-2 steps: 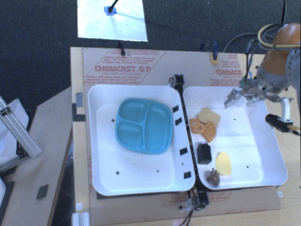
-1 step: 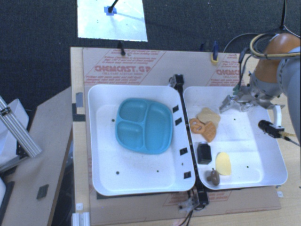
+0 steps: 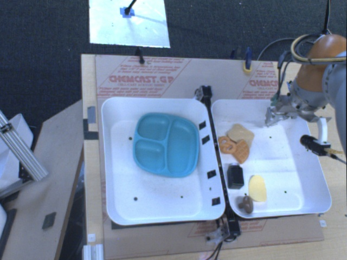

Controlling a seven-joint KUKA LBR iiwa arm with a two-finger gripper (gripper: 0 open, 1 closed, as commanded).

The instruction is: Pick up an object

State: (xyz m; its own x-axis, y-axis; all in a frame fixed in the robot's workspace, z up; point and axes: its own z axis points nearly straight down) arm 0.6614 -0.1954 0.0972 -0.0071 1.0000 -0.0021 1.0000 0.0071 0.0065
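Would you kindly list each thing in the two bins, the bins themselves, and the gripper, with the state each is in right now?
Left bin: holds the plate.
Blue divided plate: flat, upright, nothing on it.
Right bin: holds five small items.
Tan wafer: lying flat.
Pretzel: flat, touching the orange piece.
Orange piece: lying flat.
Black block: resting by the divider.
Yellow piece: lying flat.
Brown lump: at the near edge.
Gripper: above the right bin's far end, touching nothing.
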